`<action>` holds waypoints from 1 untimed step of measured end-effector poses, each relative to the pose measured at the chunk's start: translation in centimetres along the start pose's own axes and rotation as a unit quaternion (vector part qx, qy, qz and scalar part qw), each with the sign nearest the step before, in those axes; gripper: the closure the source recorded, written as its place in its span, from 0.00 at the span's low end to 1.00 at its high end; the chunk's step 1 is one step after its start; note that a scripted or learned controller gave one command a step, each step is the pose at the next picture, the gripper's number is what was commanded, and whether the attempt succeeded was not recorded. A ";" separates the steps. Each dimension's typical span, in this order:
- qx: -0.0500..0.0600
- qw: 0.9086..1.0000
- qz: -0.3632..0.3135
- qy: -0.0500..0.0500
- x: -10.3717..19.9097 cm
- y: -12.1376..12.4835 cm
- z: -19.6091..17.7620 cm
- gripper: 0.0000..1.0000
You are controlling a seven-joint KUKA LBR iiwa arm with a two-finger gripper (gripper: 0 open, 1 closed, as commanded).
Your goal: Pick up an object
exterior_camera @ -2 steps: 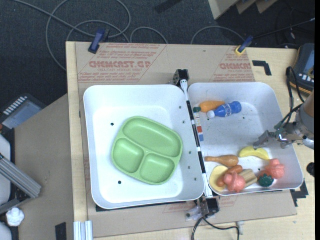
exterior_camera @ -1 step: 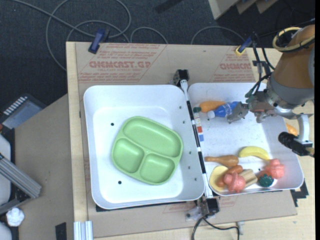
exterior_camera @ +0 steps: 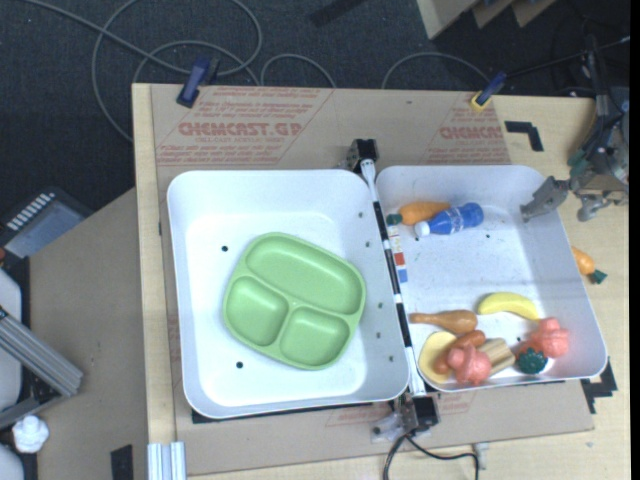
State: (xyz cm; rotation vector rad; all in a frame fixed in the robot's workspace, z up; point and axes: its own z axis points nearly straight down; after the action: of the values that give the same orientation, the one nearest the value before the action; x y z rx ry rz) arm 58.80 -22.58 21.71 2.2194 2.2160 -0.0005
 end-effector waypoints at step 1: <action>0.001 1.000 -0.003 0.003 9.7 7.8 6.7 0.00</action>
State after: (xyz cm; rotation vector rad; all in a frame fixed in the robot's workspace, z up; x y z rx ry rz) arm 66.68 -12.96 15.01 2.2174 2.2270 0.0033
